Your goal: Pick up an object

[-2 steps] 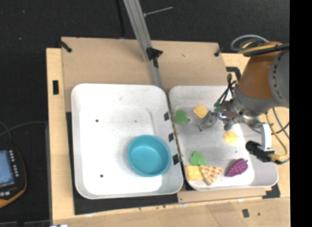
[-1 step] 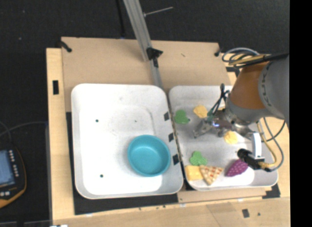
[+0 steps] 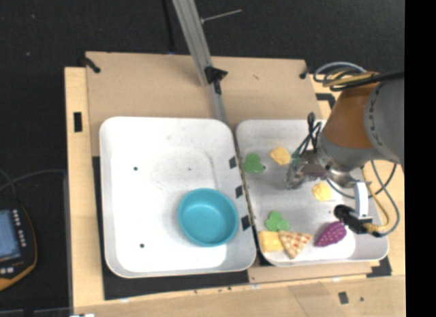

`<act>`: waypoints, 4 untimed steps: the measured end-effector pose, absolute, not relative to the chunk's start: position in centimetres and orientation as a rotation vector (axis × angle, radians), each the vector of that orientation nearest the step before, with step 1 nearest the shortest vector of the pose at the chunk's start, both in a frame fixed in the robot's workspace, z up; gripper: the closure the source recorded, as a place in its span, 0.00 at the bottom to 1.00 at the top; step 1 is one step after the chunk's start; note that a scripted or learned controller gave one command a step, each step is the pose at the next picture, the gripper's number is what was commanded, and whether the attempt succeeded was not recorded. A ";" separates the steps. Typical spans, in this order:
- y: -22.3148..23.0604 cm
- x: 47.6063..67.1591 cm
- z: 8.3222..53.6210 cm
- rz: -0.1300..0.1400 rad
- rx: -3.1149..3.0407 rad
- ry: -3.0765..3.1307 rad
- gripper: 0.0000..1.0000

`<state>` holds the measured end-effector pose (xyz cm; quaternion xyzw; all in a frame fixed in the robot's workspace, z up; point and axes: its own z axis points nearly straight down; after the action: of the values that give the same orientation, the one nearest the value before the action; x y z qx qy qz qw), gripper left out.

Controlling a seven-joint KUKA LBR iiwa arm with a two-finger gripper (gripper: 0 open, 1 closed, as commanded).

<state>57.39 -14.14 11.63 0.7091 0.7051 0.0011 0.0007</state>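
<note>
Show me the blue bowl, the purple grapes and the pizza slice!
blue bowl [image 3: 206, 216]: camera view, on its inside bottom.
purple grapes [image 3: 330, 234]: camera view, middle of the bunch.
pizza slice [image 3: 296, 243]: camera view, middle of the slice.

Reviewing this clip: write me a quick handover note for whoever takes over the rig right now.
Gripper: low over the right bin, nothing visibly between its fingers; finger state unclear.
Right bin: green piece, yellow piece, another yellow piece beside the wrist, second green piece, yellow block, pizza slice, purple grapes.
Left bin: blue bowl.
Done: no pick confirmed.
Left: grasp and lift one object.
</note>
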 end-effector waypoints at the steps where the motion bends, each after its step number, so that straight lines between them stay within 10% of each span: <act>1: -15.1 58.2 16.8 0.005 2.221 2.213 1.00; 4: -6.9 60.5 22.3 0.004 2.213 2.228 1.00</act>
<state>60.55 -6.91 22.30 0.7048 0.7094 0.0013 0.0004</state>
